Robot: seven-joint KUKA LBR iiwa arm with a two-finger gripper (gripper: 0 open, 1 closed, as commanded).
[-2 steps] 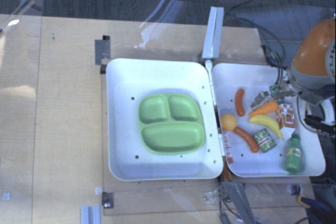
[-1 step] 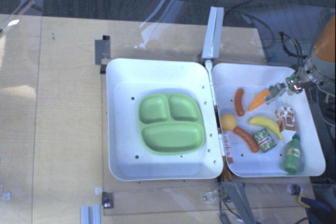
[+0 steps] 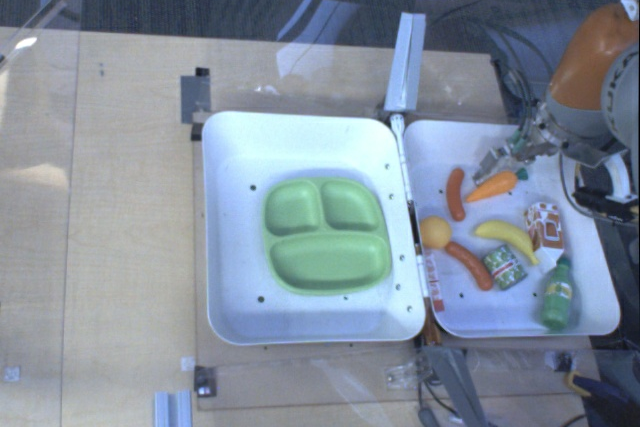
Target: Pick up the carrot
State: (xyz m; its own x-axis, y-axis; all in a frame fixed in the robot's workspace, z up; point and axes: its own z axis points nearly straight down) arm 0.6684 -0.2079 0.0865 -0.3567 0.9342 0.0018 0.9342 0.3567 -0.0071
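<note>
The carrot (image 3: 494, 186), orange with a green top at its right end, lies on the floor of the right bin (image 3: 600, 315), near its back. My gripper (image 3: 506, 158) hangs just above and behind the carrot's leafy end, reaching in from the right. Its fingers stand apart and open, with nothing between them. The carrot is not held.
Around the carrot lie two red sausages (image 3: 456, 193) (image 3: 468, 264), a yellow lemon (image 3: 435, 233), a banana (image 3: 507, 237), a green can (image 3: 504, 267), a green bottle (image 3: 558, 292) and a red-and-white packet (image 3: 545, 224). The left bin (image 3: 230, 305) holds a green divided plate (image 3: 326, 233).
</note>
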